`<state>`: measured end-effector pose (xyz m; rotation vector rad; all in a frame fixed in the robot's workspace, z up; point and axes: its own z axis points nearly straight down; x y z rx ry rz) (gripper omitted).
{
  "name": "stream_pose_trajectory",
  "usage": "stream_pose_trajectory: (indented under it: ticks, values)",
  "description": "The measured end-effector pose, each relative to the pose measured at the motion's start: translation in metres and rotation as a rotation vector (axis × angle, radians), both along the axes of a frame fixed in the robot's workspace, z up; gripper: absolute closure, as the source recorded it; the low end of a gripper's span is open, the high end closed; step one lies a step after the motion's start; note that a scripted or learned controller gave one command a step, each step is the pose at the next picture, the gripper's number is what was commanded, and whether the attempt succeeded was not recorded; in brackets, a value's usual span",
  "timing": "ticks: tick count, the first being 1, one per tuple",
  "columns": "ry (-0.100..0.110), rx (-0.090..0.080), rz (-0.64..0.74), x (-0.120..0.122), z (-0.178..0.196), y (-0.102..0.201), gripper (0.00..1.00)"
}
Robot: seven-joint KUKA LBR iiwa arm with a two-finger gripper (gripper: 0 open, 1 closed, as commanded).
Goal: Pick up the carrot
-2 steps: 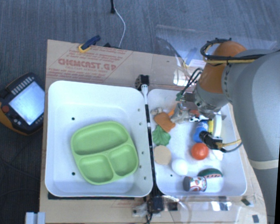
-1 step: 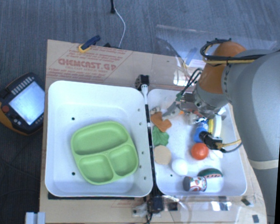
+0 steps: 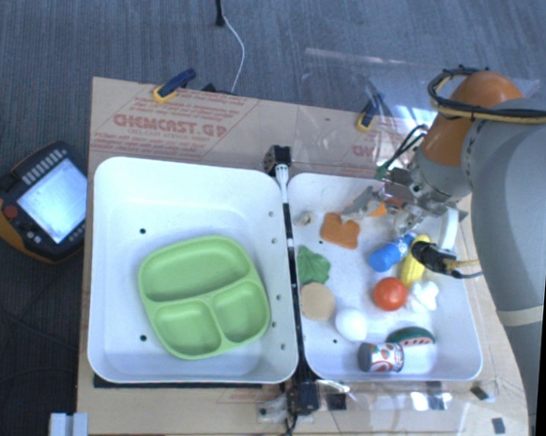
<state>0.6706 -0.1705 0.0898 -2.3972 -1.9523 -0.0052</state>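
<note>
- Up close, the carrot (image 3: pixel 379 209) is a small orange piece, largely hidden under the jaws (image 3: pixel 387 204), so its shape is hard to make out
- It lies in the right bin (image 3: pixel 469 355), near that bin's far wall, just right of an orange heart-like piece (image 3: pixel 340 231)
- The jaws hang right over the carrot; whether they are apart or together I cannot tell
- Red print on the board (image 3: pixel 167 124) beneath the bins reads "CHEMCAST GP"
- A can (image 3: pixel 381 357) lies on its side near the right bin's front wall; its label has red and white, the writing too small to read
- The left bin (image 3: pixel 114 200) holds a green tray (image 3: pixel 204 295) with three sections
- A pendant (image 3: pixel 37 200) with a lit screen sits left of the worktop
</note>
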Motion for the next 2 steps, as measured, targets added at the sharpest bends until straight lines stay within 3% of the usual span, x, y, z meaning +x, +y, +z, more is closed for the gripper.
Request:
stream_pose_trajectory:
  ticks: [1, 2]
  values:
    - [0.012, 0.026, -0.038, 0.0033, 0.0001, -0.0075, 0.0]
    - [0.016, 0.012, -0.236, 0.0037, -0.001, -0.0063, 0.0]
